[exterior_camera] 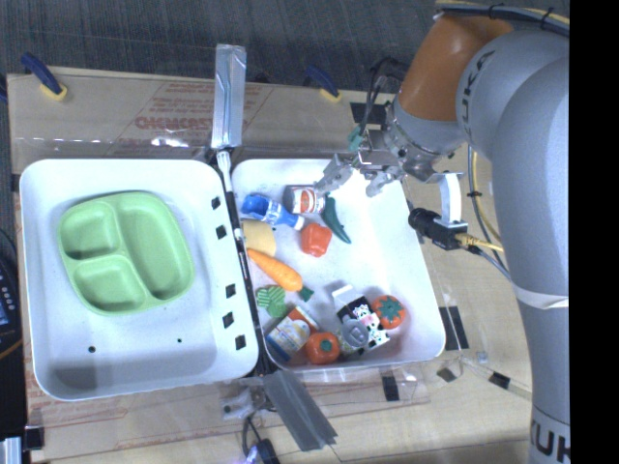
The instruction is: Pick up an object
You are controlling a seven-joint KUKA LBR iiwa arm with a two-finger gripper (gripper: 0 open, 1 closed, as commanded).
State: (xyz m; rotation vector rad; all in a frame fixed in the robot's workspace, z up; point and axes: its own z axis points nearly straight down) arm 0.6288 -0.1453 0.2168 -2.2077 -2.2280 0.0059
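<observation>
The big grey robot arm (503, 143) reaches in from the right side of the frame, and its hand (360, 176) hangs over the top part of the right bin (416, 259). The hand looks spread wide, with nothing between its two fingers, so it is not holding anything yet. It looks to me like the robot is at the reaching step, just getting ready to grab. Right under the hand, a little to the left, lies a small can (305, 200) with a red and white label. Beside it are a blue toy (261, 207), a dark green pepper (338, 220) and a red thing (315, 240). A carrot (276, 270) lies lower down, and more toys sit piled at the bottom of that bin, like a little tomato (388, 311) and a black and white toy (356, 322). The left bin (39, 288) has a green tray (124, 250) with three sections. I think the hand has to go down next, get its fingers on both sides of the can, and squeeze. The can is round and lying down, so it could roll away.
</observation>
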